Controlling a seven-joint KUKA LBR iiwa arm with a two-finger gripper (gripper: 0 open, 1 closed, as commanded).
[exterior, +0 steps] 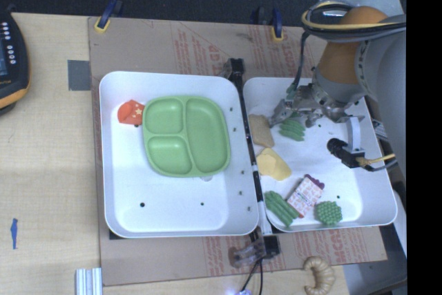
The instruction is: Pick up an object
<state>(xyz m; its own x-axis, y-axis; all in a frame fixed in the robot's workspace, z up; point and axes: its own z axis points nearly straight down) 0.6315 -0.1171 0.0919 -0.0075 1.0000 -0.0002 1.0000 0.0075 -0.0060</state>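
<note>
Arm [345,52] reaches in from the right, grey with orange band, over the right bin [376,200]. Gripper [298,114] sits low at the bin's upper part, directly above a small dark-green toy [293,130] — whether that piece is between the fingers, and how wide they stand, I cannot tell from this slant.

Right bin contents: tan piece [260,130] against the left wall, yellow wedge [273,165] just below it, green pod-shaped toy [280,207] near the front-left corner, pink-and-white packet [305,195] beside it, round green studded toy [328,212] at the front.

Left bin [124,211]: green three-compartment plate [186,135] roughly centred, a red toy with a yellow mark [129,112] touching its left edge.

Outside the bins — a curled tan object [320,274] on the bench at the front.
</note>
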